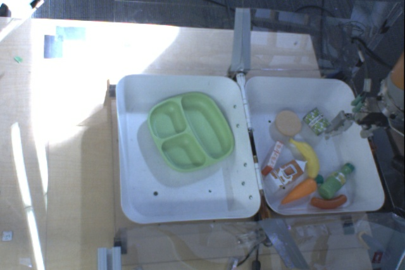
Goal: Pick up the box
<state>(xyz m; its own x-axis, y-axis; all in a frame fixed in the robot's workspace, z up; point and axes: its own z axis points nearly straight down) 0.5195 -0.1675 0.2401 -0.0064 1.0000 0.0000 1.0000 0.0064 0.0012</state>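
Orange-and-white boxes point(290, 172), seemingly two point(273, 159), beside one banana point(306, 157).

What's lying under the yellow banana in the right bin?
The yellow toy banana rests partly over the orange-and-white carton box, covering its upper right corner. Whatever lies beneath the banana's far end is hidden.

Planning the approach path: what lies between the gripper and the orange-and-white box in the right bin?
In the camera view, the yellow banana lies between the gripper and the box.
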